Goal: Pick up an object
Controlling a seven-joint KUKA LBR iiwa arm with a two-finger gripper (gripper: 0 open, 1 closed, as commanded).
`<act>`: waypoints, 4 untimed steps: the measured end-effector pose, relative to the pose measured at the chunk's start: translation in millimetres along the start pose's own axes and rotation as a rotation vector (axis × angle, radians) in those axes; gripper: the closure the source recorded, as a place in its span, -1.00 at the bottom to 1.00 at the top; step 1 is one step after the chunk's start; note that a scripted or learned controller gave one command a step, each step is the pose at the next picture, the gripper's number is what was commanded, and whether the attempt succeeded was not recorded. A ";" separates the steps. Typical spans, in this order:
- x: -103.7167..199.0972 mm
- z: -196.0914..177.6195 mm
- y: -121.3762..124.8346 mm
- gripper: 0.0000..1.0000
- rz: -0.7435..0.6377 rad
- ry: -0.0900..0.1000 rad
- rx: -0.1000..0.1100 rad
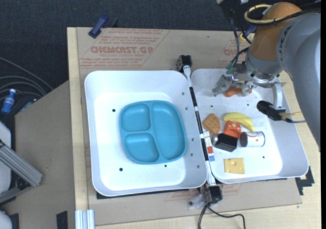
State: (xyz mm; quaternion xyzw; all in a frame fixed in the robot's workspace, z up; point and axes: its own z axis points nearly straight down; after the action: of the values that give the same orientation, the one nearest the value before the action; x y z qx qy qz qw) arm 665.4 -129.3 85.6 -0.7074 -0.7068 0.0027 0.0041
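— What lies nearest in the right bin?

— A yellow cheese square, flat on the floor by the near wall. Just behind it is a black block, and to the block's right a white can on its side, touching or nearly touching it.

— And behind those?

— A red item sits against the block's far edge; I cannot tell what it is. A banana curves just behind it, and a brown cracker lies to the left, near the wall between the bins.

— The left bin?

— It holds a blue plate with three sections, lying flat in the middle.

— Where is the gripper?

— At the far end of the right bin, low over the floor, well apart from the cluster. The arm comes in from the right, orange band above the wrist.

— Are the fingers closed?

— No, they stand spread. A small orange piece lies on the bin floor between them, and I cannot tell whether either finger touches it. It is not lifted.

— Anything farther?

— A blue clip at the far left corner of the bench.
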 end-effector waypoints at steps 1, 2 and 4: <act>-1.9 -10.3 -0.7 1.00 0.001 -0.004 0.003; -1.7 -10.2 -0.6 -1.00 0.000 -0.004 0.003; -1.3 -20.5 -0.1 -1.00 0.000 -0.005 0.001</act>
State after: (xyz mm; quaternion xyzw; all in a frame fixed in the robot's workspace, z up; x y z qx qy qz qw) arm 665.4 -130.6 106.1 -0.7073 -0.7069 0.0047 0.0029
